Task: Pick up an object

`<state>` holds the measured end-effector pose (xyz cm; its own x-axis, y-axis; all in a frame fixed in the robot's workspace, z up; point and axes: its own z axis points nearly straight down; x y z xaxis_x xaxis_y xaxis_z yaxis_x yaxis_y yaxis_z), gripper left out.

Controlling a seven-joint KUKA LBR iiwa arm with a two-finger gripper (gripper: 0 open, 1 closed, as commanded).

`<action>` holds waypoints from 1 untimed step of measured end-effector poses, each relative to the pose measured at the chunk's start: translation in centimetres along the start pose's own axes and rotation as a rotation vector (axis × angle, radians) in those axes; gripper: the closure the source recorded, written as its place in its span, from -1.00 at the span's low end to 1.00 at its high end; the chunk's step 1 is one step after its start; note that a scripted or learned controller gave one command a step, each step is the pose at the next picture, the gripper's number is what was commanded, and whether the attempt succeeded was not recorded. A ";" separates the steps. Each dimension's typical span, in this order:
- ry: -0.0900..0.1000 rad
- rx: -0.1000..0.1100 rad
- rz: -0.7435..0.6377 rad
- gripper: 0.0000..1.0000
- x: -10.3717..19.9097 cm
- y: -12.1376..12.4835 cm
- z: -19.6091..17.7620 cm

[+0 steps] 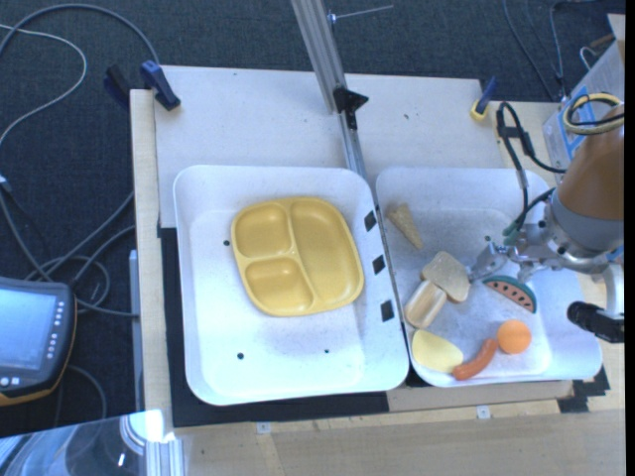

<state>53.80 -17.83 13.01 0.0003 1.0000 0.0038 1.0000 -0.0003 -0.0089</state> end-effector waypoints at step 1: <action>-0.002 -0.008 0.000 -1.00 0.0 0.1 3.8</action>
<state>53.86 -17.82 9.24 0.0007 1.0000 0.0015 1.0000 -0.0007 -0.0008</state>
